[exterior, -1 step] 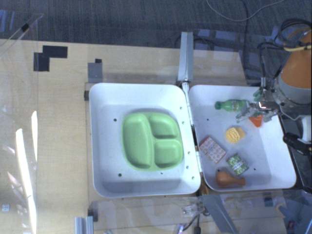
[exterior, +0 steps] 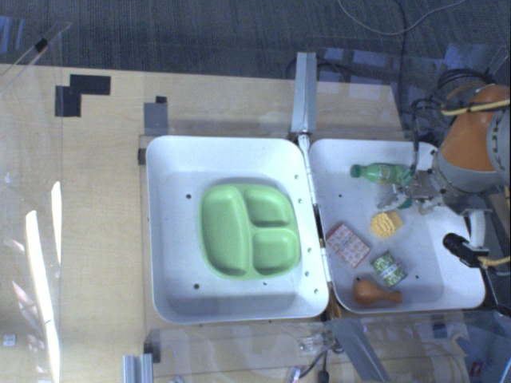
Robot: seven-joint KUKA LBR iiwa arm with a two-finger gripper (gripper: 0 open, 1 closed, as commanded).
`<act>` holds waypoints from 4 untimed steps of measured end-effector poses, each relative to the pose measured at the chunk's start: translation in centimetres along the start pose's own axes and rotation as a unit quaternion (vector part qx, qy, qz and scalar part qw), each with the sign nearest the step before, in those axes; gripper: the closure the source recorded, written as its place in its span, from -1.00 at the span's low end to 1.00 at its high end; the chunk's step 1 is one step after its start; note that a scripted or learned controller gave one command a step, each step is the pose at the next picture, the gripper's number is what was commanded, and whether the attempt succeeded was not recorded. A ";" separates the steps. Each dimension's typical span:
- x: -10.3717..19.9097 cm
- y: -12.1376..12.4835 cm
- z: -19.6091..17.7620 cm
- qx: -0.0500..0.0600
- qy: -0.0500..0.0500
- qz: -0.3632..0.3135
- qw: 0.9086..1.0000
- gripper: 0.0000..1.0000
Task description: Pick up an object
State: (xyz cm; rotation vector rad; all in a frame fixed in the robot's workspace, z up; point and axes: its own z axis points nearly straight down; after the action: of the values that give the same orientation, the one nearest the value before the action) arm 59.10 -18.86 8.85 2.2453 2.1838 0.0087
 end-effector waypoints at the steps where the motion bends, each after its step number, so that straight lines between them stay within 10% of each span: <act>1: 0.2 0.3 -1.3 -0.003 0.001 -0.001 1.000 1.00; 2: 0.1 0.3 -1.3 -0.003 0.001 -0.001 1.000 -1.00; 3: 4.0 -2.9 -0.1 0.000 0.000 -0.021 1.000 -1.00; 4: 4.1 -2.6 -1.3 -0.003 0.001 -0.022 1.000 1.00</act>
State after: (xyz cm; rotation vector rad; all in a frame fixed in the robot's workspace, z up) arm 56.59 -14.69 10.10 2.1953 2.2293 0.0169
